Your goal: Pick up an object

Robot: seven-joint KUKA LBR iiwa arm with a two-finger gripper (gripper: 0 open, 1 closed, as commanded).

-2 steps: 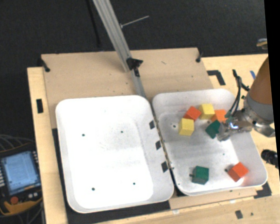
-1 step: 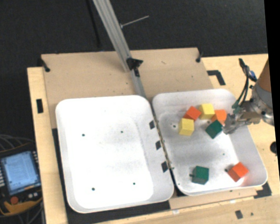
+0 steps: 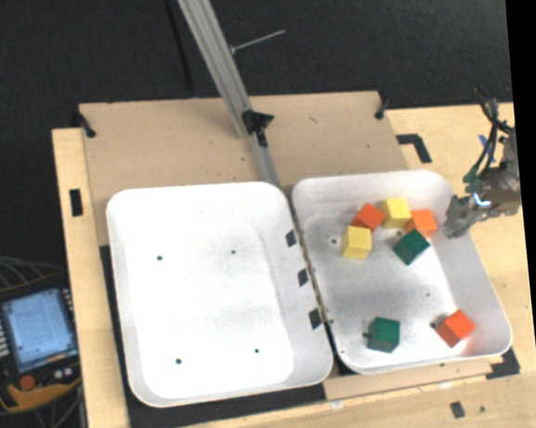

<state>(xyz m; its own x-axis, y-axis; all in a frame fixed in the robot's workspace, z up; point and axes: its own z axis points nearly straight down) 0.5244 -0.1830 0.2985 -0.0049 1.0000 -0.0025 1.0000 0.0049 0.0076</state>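
Observation:
The right bin (image 3: 465,331) holds several small cubes. An orange-red cube (image 3: 370,215), a yellow cube (image 3: 397,210) and an orange cube (image 3: 424,221) cluster near its back. A second yellow cube (image 3: 356,242) and a dark green cube (image 3: 411,245) lie just in front of them. Another green cube (image 3: 383,334) and an orange-red cube (image 3: 455,328) rest near the front wall. My gripper (image 3: 461,216) hangs at the bin's right rim, a little to the right of the orange cube, with nothing visibly between its fingers.
The left bin (image 3: 205,288) lies beside the right one, with a divider strip (image 3: 306,275) between them. A grey metal pole (image 3: 223,68) slants up from behind the bins. A teach pendant (image 3: 32,336) rests off the bench at left.

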